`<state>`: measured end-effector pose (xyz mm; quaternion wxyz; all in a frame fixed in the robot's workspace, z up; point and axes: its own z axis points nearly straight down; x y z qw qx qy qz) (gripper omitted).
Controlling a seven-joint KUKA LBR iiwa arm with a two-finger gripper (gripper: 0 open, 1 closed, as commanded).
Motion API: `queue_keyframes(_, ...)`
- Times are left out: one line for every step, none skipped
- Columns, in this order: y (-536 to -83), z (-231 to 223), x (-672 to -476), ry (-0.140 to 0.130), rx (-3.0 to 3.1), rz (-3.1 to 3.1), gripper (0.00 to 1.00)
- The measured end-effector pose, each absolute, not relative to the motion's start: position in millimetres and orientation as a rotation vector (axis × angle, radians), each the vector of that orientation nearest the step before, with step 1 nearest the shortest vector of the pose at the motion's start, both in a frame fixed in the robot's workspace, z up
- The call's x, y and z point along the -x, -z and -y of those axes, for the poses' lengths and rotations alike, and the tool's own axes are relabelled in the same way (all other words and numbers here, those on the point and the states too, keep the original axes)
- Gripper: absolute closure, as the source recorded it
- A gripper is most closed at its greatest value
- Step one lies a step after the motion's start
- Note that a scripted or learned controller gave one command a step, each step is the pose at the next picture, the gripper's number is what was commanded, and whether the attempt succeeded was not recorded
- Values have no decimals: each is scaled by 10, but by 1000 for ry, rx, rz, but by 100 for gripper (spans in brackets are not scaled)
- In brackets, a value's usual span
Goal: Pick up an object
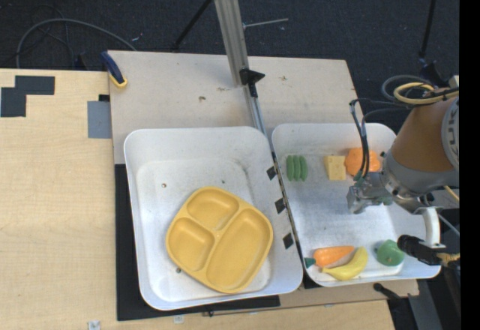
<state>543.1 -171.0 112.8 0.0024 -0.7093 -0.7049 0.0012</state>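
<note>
A yellow divided plate (219, 238) with three compartments lies in the left white bin (142, 171). Behind the bins, a tilted aluminium post (231, 32) rises from the pale bench board (187, 88). A small blue-and-yellow tool (114, 70), perhaps a clamp, rests at the board's far left corner. Black cables (52, 28) trail across the dark floor.

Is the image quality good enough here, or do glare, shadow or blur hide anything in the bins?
Camera view: even lighting, only soft shadows; the yellow divided plate and banana read sharply. The white bin looks bright but not blown out. The gripper is small and dark, so its details are hard to resolve.
</note>
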Motion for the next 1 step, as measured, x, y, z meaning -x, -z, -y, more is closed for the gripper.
queue_keyframes(-1758, 1714, -5416, 2, 2222, 2224, 100)
